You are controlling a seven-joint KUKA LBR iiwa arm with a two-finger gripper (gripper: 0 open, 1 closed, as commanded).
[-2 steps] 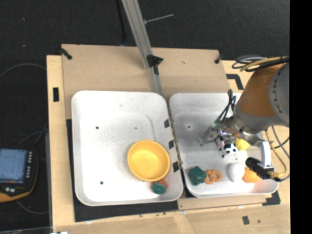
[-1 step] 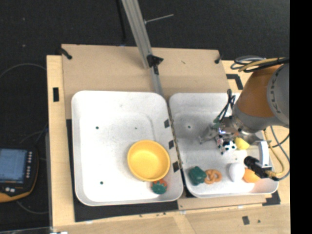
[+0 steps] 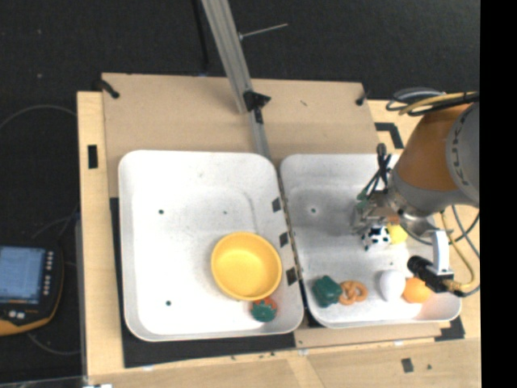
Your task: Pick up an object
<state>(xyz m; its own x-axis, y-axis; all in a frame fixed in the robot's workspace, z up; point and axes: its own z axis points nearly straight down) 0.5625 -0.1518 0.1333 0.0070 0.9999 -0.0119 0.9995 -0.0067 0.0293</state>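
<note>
My gripper (image 3: 370, 219) hangs over the right side of the right bin (image 3: 323, 184), reaching in from the right. Right under it, touching or nearly touching, is a small black-and-white spotted thing (image 3: 376, 236) with a yellow piece (image 3: 397, 234) beside it. Whether the spotted thing sits between the fingers is not visible. Along the right bin's front edge lie a green block (image 3: 325, 290), an orange ring-shaped thing (image 3: 352, 292), a white ball (image 3: 390, 284) and an orange ball (image 3: 417, 290).
The left bin (image 3: 170, 208) holds a yellow bowl (image 3: 246, 265) near its front right, with a small teal and red thing (image 3: 263, 309) just in front of it. A slanted metal post (image 3: 230, 47) rises behind the bins. A pendant (image 3: 24, 285) lies far left.
</note>
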